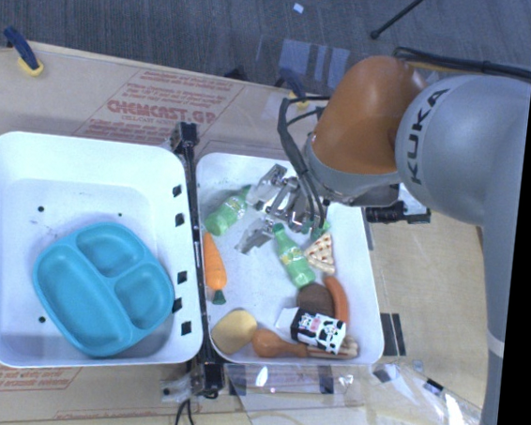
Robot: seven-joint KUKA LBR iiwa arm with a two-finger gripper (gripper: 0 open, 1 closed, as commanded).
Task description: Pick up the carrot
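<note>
- Carrot [214,263]: lying lengthwise in the right bin [366,265], just beside that bin's left wall, its green stem end pointing toward the near side; nothing is touching it from above.
- Gripper [267,218]: hovering over the upper middle of the right bin, up and to the right of the carrot and apart from it; nothing is sitting between its fingers, and whether they are spread or closed cannot be told here.
- Green bottles: one [227,213] lying near the carrot's upper end, another [295,262] lying beyond the gripper.
- Other contents of the right bin: a waffle-patterned wedge [321,252], an orange sausage-shaped piece [337,297], a black-and-white carton [317,330], a pale round piece [233,329].
- Left bin [24,172]: holding a blue divided plate [102,284].
- Step in hand: judging by the layout, the approach; the pickup is not yet made.
- Next move: probably calling for a shift left and toward the near side, then a descent clear of the bin wall.
</note>
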